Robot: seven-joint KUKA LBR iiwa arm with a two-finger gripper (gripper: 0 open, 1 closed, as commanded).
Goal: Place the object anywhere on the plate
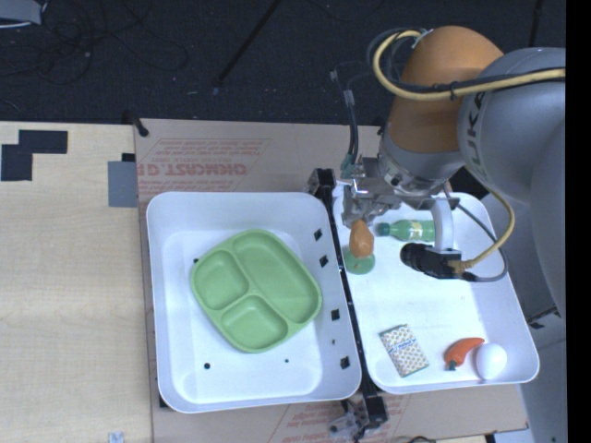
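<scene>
A green plate (256, 289) with three compartments lies in the left bin (171, 238). My gripper (356, 218) hangs over the left edge of the right bin (499, 340), close to the divider. Directly below it is a small brown oval object (361, 242), which sits above a round green piece (358, 265). I cannot tell whether the brown object is held or resting. A green bottle (404, 231) lies on its side just right of the gripper.
At the front of the right bin lie a patterned packet (404, 349), an orange carrot-like piece (462, 350) and a white egg (490, 361). The arm covers the back right of that bin. Cardboard lies under both bins.
</scene>
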